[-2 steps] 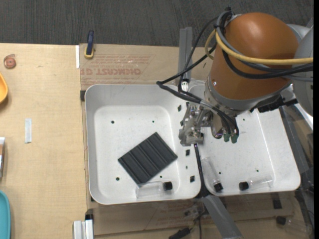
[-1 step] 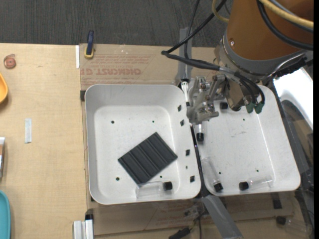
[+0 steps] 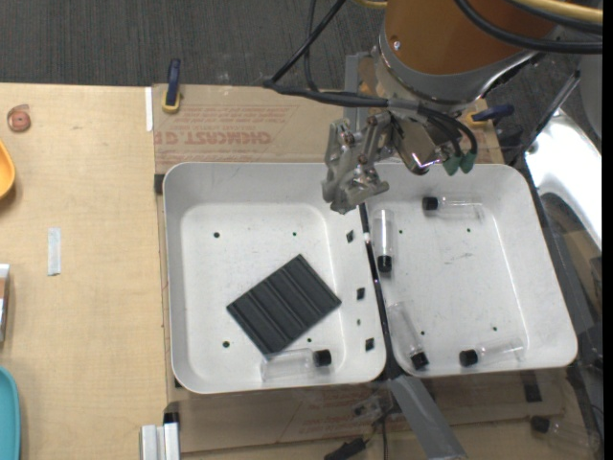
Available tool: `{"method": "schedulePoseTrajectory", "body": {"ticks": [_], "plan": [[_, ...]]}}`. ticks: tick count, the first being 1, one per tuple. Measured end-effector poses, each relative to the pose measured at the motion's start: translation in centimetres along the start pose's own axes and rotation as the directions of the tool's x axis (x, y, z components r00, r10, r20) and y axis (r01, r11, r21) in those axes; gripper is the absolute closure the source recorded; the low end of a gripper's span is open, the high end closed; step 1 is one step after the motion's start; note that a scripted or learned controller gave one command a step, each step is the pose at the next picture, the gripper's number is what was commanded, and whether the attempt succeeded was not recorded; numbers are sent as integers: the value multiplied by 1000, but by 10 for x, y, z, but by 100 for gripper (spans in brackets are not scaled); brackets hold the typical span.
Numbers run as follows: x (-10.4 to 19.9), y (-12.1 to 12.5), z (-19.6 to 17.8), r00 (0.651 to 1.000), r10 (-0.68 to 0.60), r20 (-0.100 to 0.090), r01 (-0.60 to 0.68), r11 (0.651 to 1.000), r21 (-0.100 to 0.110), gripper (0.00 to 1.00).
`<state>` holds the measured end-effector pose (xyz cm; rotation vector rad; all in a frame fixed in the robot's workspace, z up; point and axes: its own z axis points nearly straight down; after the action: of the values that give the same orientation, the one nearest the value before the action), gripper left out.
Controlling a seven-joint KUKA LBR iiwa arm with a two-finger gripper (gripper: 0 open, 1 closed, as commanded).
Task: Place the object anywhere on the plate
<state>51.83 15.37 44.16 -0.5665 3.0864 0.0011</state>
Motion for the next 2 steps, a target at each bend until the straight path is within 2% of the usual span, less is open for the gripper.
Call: {"method": "schedulePoseTrajectory", "body": {"ticks": [1,2], "plan": [[-66,44,0,967,-255,1,255,967,-1,100],[-24,71,29,927,-376,-1,376,927,-2,100]]}}
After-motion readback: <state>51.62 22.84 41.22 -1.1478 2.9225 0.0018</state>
